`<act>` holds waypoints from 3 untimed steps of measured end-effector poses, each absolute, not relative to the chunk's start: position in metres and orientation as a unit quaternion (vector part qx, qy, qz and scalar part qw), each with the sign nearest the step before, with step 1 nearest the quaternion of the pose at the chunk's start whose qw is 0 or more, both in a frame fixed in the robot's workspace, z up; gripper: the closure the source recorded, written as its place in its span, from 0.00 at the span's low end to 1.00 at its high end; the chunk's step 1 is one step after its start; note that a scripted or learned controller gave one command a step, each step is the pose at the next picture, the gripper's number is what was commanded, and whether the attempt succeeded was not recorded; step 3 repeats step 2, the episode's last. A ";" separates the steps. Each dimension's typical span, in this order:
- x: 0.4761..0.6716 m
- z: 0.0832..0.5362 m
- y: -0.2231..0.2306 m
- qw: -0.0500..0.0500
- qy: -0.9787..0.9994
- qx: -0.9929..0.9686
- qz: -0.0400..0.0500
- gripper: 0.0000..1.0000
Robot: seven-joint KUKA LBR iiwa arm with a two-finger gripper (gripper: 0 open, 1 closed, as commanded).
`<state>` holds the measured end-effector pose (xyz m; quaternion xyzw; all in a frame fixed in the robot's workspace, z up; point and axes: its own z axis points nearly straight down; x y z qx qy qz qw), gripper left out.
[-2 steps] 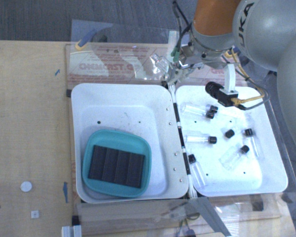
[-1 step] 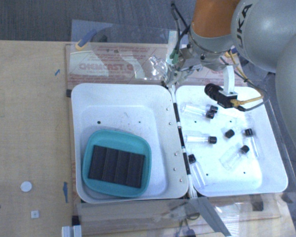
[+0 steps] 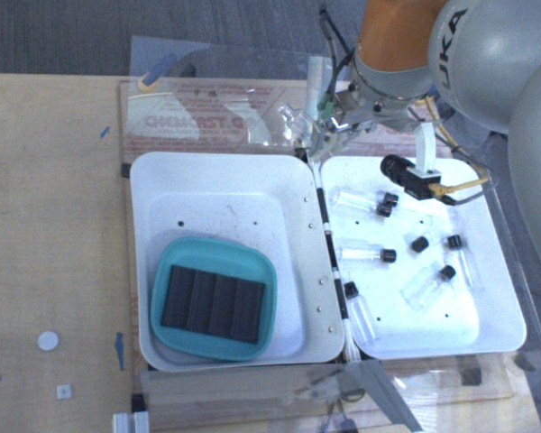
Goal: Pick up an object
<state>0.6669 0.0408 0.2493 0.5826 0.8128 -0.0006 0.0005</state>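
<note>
Several clear vials with black caps lie scattered in the right bin (image 3: 500,327). One vial (image 3: 359,202) lies near the bin's back left, another vial (image 3: 362,254) at mid left, and a third vial (image 3: 426,286) toward the front. A further vial (image 3: 358,312) rests along the left wall. Two loose black caps (image 3: 418,244) sit near the middle. My gripper (image 3: 310,139) hangs over the back rim where the two bins meet, above and left of the vials. Nothing shows between its tips.
The left bin (image 3: 153,179) holds a teal tray (image 3: 167,278) with a black ridged block (image 3: 213,304) in it. A clear plastic sheet (image 3: 207,115) lies behind the bins. The grey arm (image 3: 496,52) fills the back right corner.
</note>
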 end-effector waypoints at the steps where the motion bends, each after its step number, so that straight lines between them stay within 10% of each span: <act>1: 0.667 0.242 0.023 0.000 0.810 0.587 -0.001 1.00; 3: 0.667 0.264 0.031 0.002 0.789 0.615 0.001 1.00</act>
